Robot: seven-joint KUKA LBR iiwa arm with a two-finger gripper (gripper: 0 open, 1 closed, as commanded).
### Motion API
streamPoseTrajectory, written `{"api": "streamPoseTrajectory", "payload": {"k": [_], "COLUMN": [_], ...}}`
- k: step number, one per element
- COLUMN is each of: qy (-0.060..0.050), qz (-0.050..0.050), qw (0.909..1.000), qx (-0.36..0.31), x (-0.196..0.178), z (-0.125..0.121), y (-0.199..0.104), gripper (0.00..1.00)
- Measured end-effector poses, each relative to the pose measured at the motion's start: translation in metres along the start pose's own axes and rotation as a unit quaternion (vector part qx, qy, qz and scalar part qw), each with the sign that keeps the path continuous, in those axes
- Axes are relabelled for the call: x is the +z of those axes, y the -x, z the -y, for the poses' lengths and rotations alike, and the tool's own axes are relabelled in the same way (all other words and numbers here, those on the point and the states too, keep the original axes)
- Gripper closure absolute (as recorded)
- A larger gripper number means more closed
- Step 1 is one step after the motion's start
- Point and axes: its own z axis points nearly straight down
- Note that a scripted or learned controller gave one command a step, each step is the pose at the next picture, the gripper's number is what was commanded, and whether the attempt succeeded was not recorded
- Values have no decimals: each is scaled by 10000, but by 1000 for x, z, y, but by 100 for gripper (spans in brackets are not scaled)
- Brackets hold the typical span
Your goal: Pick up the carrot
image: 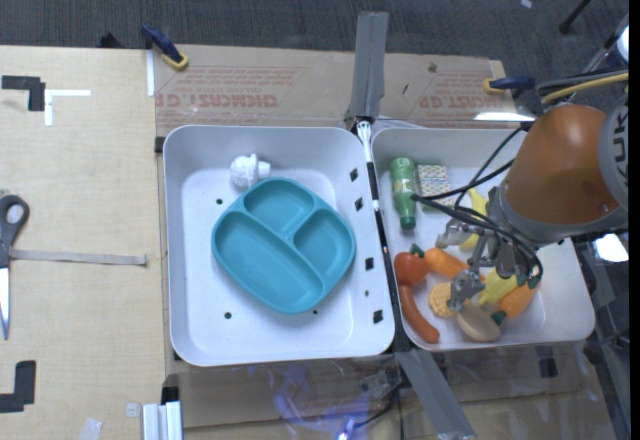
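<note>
The carrot (444,262) is an orange piece with a bit of green at its left end. It lies in the right bin (570,328) among other toy food, between a red pepper (409,268) and a yellow item (493,285). My gripper (472,284) hangs low over the pile just right of the carrot, its tip near a round yellow cracker (440,300). The wrist and cables hide part of the pile. I see nothing lifted off the bin floor.
The right bin also holds a green bottle (403,190), a banana (479,207), a red sausage (419,319), a tan bun (479,326) and another orange piece (518,300). A blue divided plate (284,245) and a small white object (246,168) lie in the left bin (180,328).
</note>
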Motion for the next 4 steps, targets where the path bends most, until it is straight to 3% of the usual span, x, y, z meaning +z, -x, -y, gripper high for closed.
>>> {"api": "streamPoseTrajectory", "payload": {"k": [1, 2, 3, 4], "qy": [-13, -26, -13, -43], "qz": [-51, -43, -15, -90], "qw": [9877, 9333, 9339, 9239], "qx": [1562, 3590, 3574, 3825], "x": [2, 4, -7, -92], "z": [-5, -4, -5, -72], "y": [15, -10, -7, -16], "gripper": [0, 0, 100, 100]}}
